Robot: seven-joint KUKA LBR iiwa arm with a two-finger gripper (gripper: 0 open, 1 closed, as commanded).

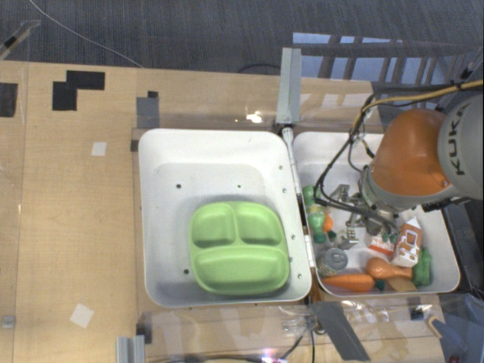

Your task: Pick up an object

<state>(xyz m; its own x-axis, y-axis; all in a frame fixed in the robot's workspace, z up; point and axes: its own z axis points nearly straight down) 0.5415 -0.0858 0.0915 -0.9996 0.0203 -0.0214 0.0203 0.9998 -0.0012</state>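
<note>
The gripper [349, 219] is lowered into the right bin [451, 278], above a clutter of small toys, and its state cannot be told, since the metal parts are seen from above against the pile. No single object is named by the task, so any of the toys may be taken: a carrot [348, 282] is laid along the bin's near wall, a grey disc [333, 261] rests just above it, a small carton [408, 246] leans at the right, and green pieces are scattered between. These are judged to be light, stiff plastic with smooth, somewhat slippery skins — the carrot would best be taken across its thick middle, the carton across its flat sides. The objects are crowded and touching, so little room is left for a clean descent. In the left bin [155, 172] a green tray [238, 246] is set alone, with room all round it. Both bins are carried on a pale wooden counter [68, 225] — dark carpet is seen beyond.
</note>
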